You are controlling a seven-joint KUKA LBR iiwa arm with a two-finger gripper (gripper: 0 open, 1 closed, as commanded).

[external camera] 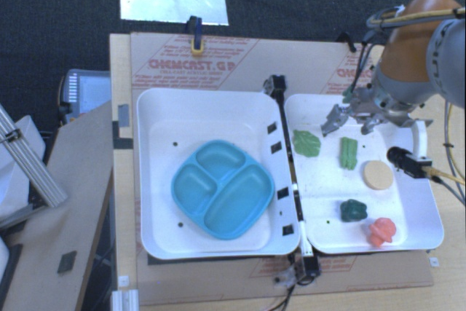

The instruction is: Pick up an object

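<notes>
Green stick [349,153] just below pincer [352,122]

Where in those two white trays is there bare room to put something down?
Left bin: bare floor all around the blue plate, widest along the far wall. Right bin: crowded in the middle with small toys; bare near the front-left corner, left of the dark green piece.

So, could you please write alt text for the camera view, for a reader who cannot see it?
A grey and orange robot arm hangs its gripper over the right bin, which holds a green leafy piece, a green pod, a tan disc, a dark green piece and a pink piece. The left bin holds a blue divided plate.
</notes>
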